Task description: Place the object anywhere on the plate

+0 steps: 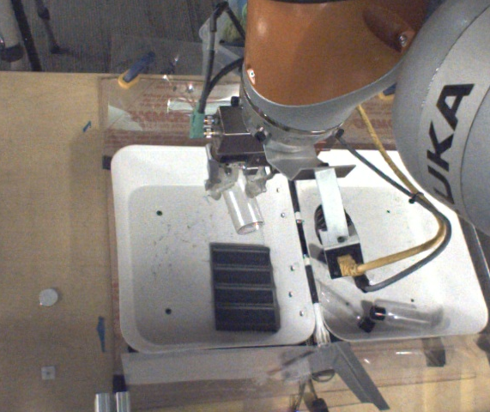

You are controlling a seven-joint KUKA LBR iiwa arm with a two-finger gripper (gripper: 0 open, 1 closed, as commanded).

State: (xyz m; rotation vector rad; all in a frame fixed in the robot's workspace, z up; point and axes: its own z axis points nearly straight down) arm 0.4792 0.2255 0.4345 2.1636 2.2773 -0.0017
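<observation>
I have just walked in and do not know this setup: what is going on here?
The KUKA arm reaches in from the right, and its gripper hangs over the upper part of the left bin. A small clear cylinder shows just below the gripper; I cannot tell whether it is held. A black ribbed slab lies flat lower in that bin, apart from the gripper. A clear tube with a dark cap lies in the right bin.
</observation>
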